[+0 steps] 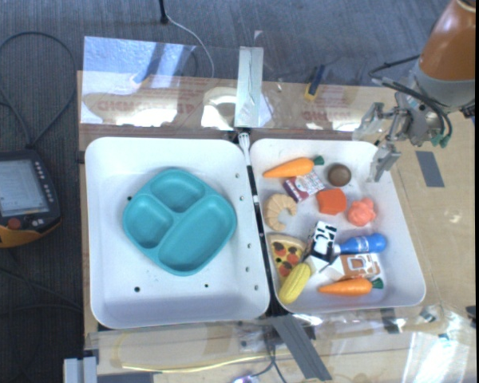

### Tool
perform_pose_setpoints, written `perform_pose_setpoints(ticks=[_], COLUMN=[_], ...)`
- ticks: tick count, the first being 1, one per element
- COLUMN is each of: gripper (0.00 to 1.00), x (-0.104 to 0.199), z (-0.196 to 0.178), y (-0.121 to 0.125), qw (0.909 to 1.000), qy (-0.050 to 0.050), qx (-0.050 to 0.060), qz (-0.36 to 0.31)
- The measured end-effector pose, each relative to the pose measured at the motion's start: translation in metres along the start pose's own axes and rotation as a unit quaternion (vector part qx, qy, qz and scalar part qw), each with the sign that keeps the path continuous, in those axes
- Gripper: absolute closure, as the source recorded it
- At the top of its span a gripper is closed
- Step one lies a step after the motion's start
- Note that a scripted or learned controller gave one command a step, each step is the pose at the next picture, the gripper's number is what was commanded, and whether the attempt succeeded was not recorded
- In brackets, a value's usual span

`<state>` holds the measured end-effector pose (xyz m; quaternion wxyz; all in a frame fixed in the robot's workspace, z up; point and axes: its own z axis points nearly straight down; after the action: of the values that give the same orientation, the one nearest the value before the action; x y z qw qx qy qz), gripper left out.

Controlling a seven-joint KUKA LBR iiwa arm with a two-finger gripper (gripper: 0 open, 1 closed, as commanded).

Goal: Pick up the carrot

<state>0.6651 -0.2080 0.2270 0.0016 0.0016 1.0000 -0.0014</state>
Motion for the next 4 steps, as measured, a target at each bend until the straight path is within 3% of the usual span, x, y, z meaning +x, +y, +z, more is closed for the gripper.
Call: perform_pose_setpoints(ticks=[1, 2, 3, 4], gripper=[0.0, 0.0, 0.0, 0.0], x=[-0.004, 0.048, -0.003, -0.004], z=[-0.07, 0.081, 0.02, 0.126], y=[0.017, 0.049, 0.076, 0.097], qw=[0.9894, 0.9995, 0.9999, 0.9989], qy=[-0.002, 0.005, -0.003, 0.002], qx=[0.0, -0.002, -0.001, -0.001], qz=[0.146, 0.03, -0.01, 0.047])
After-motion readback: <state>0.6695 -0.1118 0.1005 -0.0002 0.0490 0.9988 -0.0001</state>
